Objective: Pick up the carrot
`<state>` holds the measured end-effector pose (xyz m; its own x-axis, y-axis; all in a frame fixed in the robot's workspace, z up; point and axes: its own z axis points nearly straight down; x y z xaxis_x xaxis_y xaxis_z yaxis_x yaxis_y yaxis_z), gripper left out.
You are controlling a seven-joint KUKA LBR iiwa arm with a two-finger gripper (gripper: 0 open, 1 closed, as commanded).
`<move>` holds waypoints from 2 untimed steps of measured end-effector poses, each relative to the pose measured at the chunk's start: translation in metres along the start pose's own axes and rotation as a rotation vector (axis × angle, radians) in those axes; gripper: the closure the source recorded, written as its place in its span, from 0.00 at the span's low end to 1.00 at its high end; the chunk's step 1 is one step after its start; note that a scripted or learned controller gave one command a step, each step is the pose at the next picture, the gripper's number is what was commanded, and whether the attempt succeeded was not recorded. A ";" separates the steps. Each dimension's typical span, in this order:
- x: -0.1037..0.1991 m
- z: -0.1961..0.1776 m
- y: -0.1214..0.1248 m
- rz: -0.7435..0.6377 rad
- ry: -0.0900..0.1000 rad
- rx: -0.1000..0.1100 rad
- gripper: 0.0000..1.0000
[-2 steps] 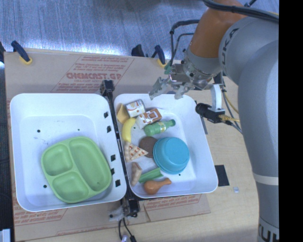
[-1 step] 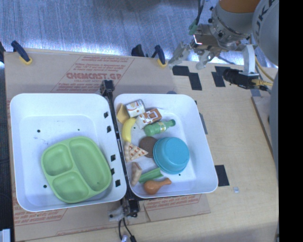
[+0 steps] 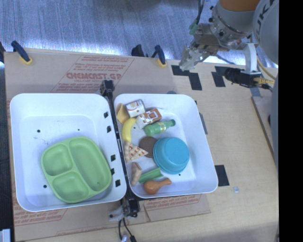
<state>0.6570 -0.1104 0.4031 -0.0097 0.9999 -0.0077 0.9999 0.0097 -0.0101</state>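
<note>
- Camera view looks down at a slant on a tabletop [image 3: 236,142] bearing two white bins side by side: left bin [image 3: 28,108] and right bin [image 3: 199,142].
- Claw [image 3: 189,59] hangs at about 1 o'clock in the view, above the tabletop beyond the right bin's far edge and well apart from everything in the bins; whether it is spread or pressed together cannot be told, and nothing is seen in it.
- Arm's orange band [image 3: 239,4] sits at the top edge, just past the claw toward 1 o'clock.
- Carrot [image 3: 150,175] lies in the right bin near its 6 o'clock rim: a green top with an orange piece [image 3: 156,185] just beside it at 5 o'clock. Whether these two are one toy or two I cannot tell.
- Blue bowl [image 3: 171,153] stands just at 1 o'clock of the carrot, touching or nearly so.
- Brown disc [image 3: 147,144] lies at 9 o'clock of the bowl, partly under its rim.
- Green bottle [image 3: 158,126] lies on its side at 12 o'clock of the bowl.
- Banana [image 3: 128,130] lies along the right bin's left wall, with a pizza slice [image 3: 135,152] at its 6 o'clock end.
- Two small boxes [image 3: 142,111] sit near the bin's 11 o'clock corner.
- Green tray [image 3: 75,168] with three compartments rests in the left bin, toward its 6 o'clock side.
</note>
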 end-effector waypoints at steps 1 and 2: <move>0.062 0.074 0.001 -0.203 0.006 0.000 1.00; 0.130 0.090 0.001 -0.054 0.005 0.001 1.00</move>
<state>0.6561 0.0187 0.3122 -0.0634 0.9980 -0.0023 0.9979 0.0633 -0.0113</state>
